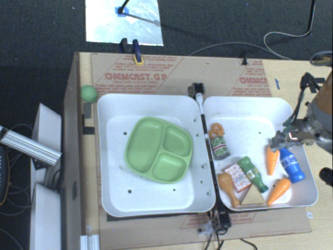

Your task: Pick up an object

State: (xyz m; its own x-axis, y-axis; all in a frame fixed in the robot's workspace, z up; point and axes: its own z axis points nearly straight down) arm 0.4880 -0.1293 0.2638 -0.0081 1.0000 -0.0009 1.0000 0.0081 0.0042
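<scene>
The right bin (244, 120) holds several toy foods. A blue bottle (291, 165) lies by the right wall, with an orange carrot (272, 160) upright just left of it and a second carrot (278, 190) below. A green bottle (253, 174), a small red-and-white carton (239, 177) and a tan drumstick (228, 184) lie near the front. A dark small bottle (219, 146) with an orange pretzel-like piece (216, 130) above it sits by the left wall. My gripper (283, 138) hovers at the right side of this bin, just above the upright carrot and the blue bottle.
A green divided plate (158, 150) lies in the left bin (117, 113). A green ball (89, 93) rests on the bench beyond that bin's far left corner. The grey arm (320, 121) enters from the right. A wedge of tan sheet (253, 197) lies at the right bin's front.
</scene>
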